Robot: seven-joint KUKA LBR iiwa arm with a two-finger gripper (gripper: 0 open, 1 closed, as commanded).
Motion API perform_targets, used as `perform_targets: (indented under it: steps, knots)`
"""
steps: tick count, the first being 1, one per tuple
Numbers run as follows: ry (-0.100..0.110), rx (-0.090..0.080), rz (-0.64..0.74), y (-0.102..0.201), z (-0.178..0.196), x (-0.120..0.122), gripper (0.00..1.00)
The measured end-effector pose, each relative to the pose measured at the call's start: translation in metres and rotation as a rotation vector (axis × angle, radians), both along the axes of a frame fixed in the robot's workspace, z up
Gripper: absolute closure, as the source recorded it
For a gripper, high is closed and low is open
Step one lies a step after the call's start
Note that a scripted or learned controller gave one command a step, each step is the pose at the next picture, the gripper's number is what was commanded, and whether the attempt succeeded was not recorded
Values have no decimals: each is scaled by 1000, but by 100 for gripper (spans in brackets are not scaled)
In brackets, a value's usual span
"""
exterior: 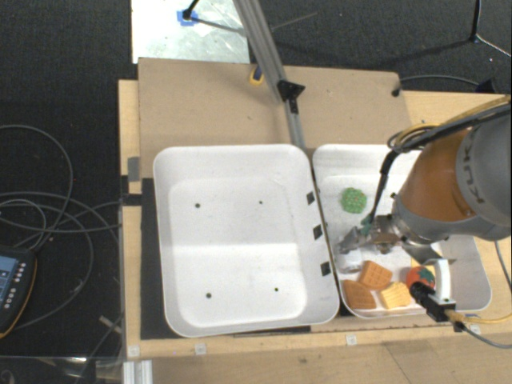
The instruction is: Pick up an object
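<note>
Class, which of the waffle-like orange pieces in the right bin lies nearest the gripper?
The upper orange piece, just below the gripper; the other two lie lower.

Robot lab: bench [240,102], floor cables [48,206], tripod leg [264,38]

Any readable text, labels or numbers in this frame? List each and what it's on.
"KU": dark letters on the grey arm casing, cut off at the frame edge.
Handheld pendant screen at the left edge: lit, content too small to read.
Both bins and the items in them: no text visible.
</note>
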State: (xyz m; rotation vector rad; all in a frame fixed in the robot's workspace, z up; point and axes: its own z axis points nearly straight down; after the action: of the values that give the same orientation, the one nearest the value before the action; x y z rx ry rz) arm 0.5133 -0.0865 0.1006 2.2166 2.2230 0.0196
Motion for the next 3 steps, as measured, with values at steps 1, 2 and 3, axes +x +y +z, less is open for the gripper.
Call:
perform_targets:
  steps: [1, 2, 3]
  knots:
    - [-9, -2, 0, -1, 12, 3, 100]
    - [4, -8, 2, -2, 62, -5, 100]
    - [1, -8, 3, 0, 125, -7, 100]
